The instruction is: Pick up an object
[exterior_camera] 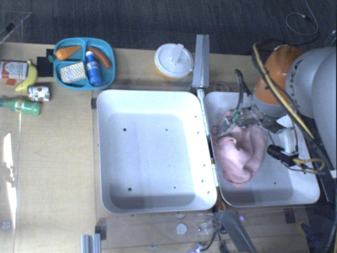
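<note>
The grey arm reaches in from the right, its orange band high over the right bin, wrist angled down and leftward. The gripper sits at the upper edge of a pink cloth and seems to touch it; the fingers are lost in cables and metal, so I cannot tell how far apart they stand or whether they pinch any fabric. The cloth lies crumpled in the right bin, close to the wall shared with the left bin, its long axis running roughly top to bottom.
</note>
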`<state>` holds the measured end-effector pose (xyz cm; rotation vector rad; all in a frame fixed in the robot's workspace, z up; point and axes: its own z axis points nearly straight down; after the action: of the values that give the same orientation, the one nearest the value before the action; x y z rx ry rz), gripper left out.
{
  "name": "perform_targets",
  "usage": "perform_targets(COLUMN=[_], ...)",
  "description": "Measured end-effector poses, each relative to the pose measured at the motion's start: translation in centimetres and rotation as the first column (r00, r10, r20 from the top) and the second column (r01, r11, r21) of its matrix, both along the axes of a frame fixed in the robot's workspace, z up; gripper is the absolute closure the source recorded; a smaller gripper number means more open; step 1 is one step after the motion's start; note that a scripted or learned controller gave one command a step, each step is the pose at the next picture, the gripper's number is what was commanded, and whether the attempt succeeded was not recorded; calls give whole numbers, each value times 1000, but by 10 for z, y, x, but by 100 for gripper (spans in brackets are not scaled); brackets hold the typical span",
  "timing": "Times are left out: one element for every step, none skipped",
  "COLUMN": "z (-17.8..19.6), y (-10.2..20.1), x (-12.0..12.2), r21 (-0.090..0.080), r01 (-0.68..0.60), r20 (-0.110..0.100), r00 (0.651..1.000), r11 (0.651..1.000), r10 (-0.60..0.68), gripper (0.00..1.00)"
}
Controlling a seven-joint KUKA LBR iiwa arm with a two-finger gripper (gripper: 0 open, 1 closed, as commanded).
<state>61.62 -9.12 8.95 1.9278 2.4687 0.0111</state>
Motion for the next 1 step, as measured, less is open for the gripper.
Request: perform_targets(z=[11], y=[1], x=[3], r21=[0], r01=[-1], r20=[5], r00=[1000], r11=[1000], r10=[1], gripper=[100])
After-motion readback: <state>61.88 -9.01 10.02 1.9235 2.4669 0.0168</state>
